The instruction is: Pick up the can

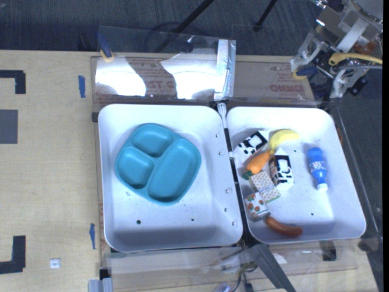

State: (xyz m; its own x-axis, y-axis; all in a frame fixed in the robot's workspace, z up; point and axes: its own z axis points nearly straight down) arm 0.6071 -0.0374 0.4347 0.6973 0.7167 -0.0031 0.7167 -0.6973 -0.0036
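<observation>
Left white bin [121,224]: blue sectioned plastic plate [158,162]. Right white bin [346,205]: small printed can [257,205] lying near front-left corner, beside brown sausage [282,226]; blue bottle [316,167] apart. Gripper [331,59] above bench, grip state unclear.

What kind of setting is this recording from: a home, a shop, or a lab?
Most likely a robotics lab. Two white bins sit side by side on a wooden bench, one holding a blue divided plate, the other toy food and a can. Tripod legs stand on dark carpet behind.

My arm [358,5] showed an orange band above pale grey metal plates, with a yellow cable looped through dark brackets on the gripper [322,72].
</observation>
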